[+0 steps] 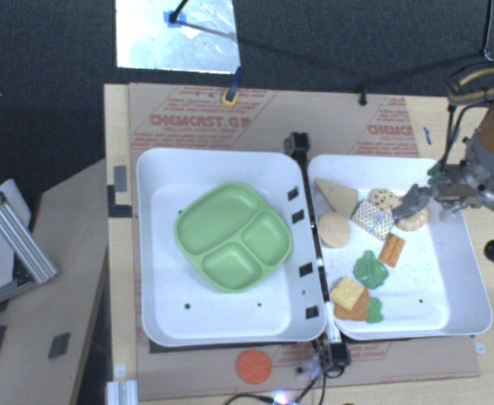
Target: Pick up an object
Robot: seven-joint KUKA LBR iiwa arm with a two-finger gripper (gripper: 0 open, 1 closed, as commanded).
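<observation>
Dark carpet surrounds a bench [70, 226] topped with a printed cardboard sheet [205, 112], and a shiny square panel [177, 22] lies on the floor at 12 o'clock. Two white bins sit side by side: the left bin [158, 310] holds one green divided plate [233, 236] with three compartments; the right bin [458, 302] holds a cluster of small toy foods. Count in the right bin: one pale wedge [340, 195], one round tan disc [335, 229], one chocolate-chip cookie [383, 199], one checkered block [372, 218], one tan biscuit-like piece [413, 219], one orange stick [391, 250], one green leafy piece [369, 269], one yellow cube [347, 293] resting against an orange piece [358, 311], and one small green bit [373, 310]. One orange disc [254, 365] lies outside the bins on the cardboard at 6 o'clock. Arm [491, 163] enters from 3 o'clock; the gripper [413, 201] sits low over the upper part of the right bin. The checkered block lies just beside the fingertips at roughly 8 o'clock from them, the cookie at 9 o'clock, the tan biscuit-like piece directly under or touching the tips. Whether the fingers are apart or closed cannot be told; they blur into the items beneath. The biscuit-like piece is partly covered by the gripper. The arm's upper links are cut off at the frame edge. Nothing is visibly lifted clear of the bin floor.
</observation>
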